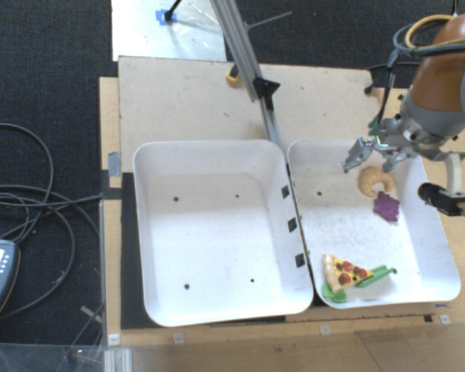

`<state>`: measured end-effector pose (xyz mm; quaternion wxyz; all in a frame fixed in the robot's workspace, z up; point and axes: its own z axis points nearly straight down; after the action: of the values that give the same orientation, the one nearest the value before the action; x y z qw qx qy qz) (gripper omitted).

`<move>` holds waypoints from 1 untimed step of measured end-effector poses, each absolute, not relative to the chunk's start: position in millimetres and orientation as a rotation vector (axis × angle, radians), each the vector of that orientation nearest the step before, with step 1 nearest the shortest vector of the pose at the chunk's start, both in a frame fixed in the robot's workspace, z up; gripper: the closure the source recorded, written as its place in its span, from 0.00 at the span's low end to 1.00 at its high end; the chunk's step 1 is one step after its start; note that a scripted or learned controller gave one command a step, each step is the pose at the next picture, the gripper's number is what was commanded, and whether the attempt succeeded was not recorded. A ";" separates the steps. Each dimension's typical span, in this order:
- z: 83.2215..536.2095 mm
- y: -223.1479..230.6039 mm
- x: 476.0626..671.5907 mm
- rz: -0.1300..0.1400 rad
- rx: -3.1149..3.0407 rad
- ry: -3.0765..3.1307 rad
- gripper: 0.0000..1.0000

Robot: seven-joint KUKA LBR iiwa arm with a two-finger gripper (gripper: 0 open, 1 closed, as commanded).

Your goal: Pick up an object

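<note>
My gripper (376, 160) hangs over the back of the right bin (442, 242), open, its two fingers spread apart with nothing between them. Just in front of it a tan croissant (374, 181) lies on the bin floor. A purple bunch of grapes (386, 206) sits right beside the croissant, toward the front. At the bin's front edge lie a pizza slice (344, 270) and a green piece (370, 277) touching it.
The left bin (151, 208) stands beside the right one, their walls meeting in the middle. A slanted metal pole (244, 49) crosses the back of the bench down to the bins' shared corner. Cables lie on the floor at the left.
</note>
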<state>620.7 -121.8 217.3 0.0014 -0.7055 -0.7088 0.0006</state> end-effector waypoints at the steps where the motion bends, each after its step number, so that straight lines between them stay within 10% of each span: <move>1: 219.6 -121.9 621.5 -0.002 -2.217 -2.227 0.00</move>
<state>621.5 -121.9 219.6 -0.0002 -0.7054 -0.7088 -0.0005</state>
